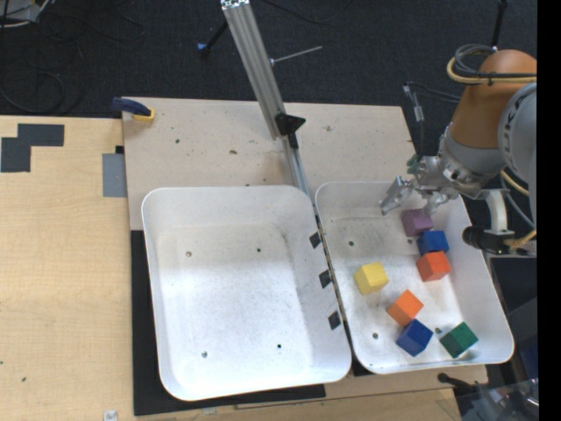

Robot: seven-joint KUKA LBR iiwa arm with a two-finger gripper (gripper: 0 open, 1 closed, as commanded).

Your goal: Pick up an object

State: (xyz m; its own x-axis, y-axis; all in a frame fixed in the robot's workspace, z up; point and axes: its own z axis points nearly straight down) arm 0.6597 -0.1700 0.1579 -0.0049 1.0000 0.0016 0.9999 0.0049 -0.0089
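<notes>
you're looking at an early stage of the pick, as far as this view lets you judge: nothing has been lifted out of either bin. the gripper point(419, 193) hangs over the far part of the right bin point(491, 323), carried by the arm point(491, 112) that comes in from the right, and its metal fingers look spread apart, one reaching toward the bin's middle and the other set nearer the purple block point(415, 221). you can see no object between them. that purple block lies just below the fingertips on the bin floor, near or perhaps touching one of them; you can't tell from this angle whether there is contact. it reads as the likeliest target, though that's a judgement from nearness alone. the other candidates all rest in the same bin: a blue block point(433, 241) just beside the purple one, a red-orange block point(433, 266) touching or nearly touching the blue, a yellow block point(371, 277) apart toward the divider, then an orange block point(404, 307), a dark blue block point(414, 337) and a green block point(458, 338) along the near side. the left bin point(175, 235) holds none of the blocks. what's left for you is nearly everything: settle the fingers around one block, close, and raise it clear. the crowding of purple, blue and red-orange could make a clean grasp harder.
</notes>
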